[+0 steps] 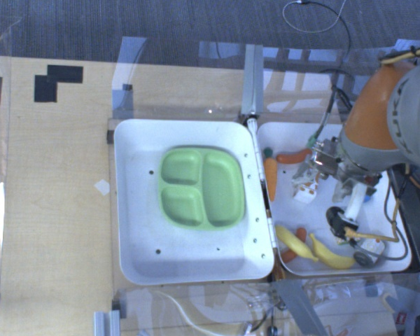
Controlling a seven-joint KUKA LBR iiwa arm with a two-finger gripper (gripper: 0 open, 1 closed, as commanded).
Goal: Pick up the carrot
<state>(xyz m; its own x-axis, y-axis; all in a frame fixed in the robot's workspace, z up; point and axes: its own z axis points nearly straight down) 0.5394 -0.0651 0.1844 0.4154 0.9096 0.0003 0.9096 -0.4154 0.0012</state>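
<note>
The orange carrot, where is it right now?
The orange carrot lies in the right white bin, against its left wall beside the divider, just below a red sausage-shaped piece and left of the gripper.

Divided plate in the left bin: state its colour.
Light green, seen clearly in the camera view: the divided plate lies in the left bin.

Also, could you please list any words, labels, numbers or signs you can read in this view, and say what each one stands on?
No readable text in this view.
Small white box with dark marks, in the right-hand shallow white bin: marks too small and blurred to read.
Black block shapes on the pale wooden bench: plain patches, no letters or digits.
</note>
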